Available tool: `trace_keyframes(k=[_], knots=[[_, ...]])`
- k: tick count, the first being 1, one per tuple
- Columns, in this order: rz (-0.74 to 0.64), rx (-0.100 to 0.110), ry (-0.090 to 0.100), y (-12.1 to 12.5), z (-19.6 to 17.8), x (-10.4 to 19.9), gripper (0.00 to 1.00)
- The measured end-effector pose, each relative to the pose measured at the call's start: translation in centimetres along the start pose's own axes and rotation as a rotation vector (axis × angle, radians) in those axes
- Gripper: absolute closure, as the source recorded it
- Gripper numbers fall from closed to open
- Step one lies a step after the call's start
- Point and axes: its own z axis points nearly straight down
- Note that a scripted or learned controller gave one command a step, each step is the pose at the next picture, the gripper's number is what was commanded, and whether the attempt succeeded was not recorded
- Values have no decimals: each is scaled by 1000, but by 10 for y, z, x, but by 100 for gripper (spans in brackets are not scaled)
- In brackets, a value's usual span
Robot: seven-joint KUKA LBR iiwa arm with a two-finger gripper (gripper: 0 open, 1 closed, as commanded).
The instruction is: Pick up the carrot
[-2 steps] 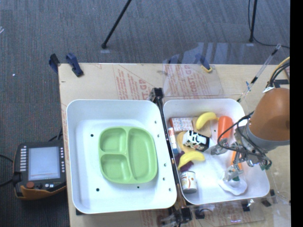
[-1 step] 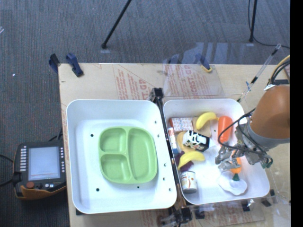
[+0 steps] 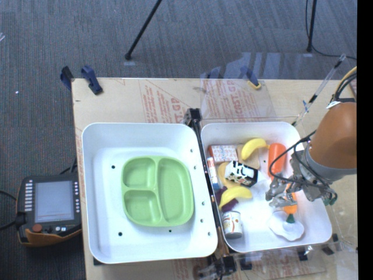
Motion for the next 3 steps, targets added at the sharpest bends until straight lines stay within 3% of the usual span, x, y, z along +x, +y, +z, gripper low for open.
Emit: trace_keyframes(k=[2, 3], knots=[[-6, -1, -6, 3, -18, -3, 100], [-121, 1, 7, -20, 4, 17, 100]])
